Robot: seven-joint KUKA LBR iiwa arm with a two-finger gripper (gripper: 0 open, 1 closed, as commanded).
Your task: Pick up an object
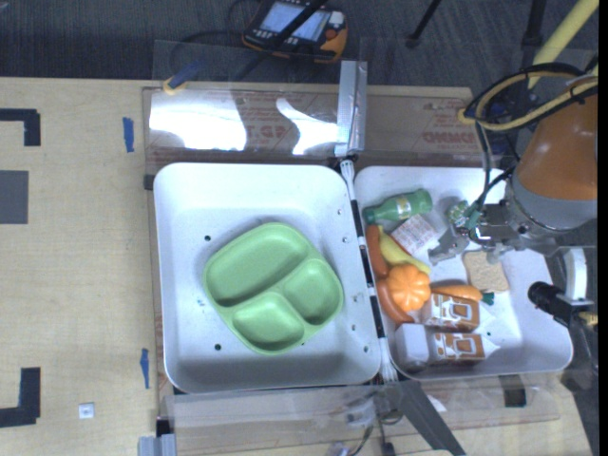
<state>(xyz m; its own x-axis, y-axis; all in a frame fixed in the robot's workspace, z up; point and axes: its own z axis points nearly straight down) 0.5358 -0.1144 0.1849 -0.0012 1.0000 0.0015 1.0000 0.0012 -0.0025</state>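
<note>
The right bin (pixel 541 345) holds several small items. A green bottle (pixel 401 206) lies at its back left, with a white packet (pixel 414 231) and a yellow banana (pixel 399 253) just in front of it. An orange pumpkin (pixel 408 289) sits by the left wall. Two orange-and-white cartons (pixel 454 310) (pixel 445 347) lie at the front, and a tan toast slice (pixel 488 274) lies to their right. My gripper (pixel 461 236) hangs low over the bin's middle, right of the packet and above the toast. Nothing shows in its grasp.
The left bin (pixel 180 255) holds a green divided plate (pixel 274 286). A metal divider (pixel 366 274) separates the bins. The arm's orange band (pixel 562 169) and cables stand over the right bin's back right corner. A clear panel (pixel 247 122) lies behind the bins.
</note>
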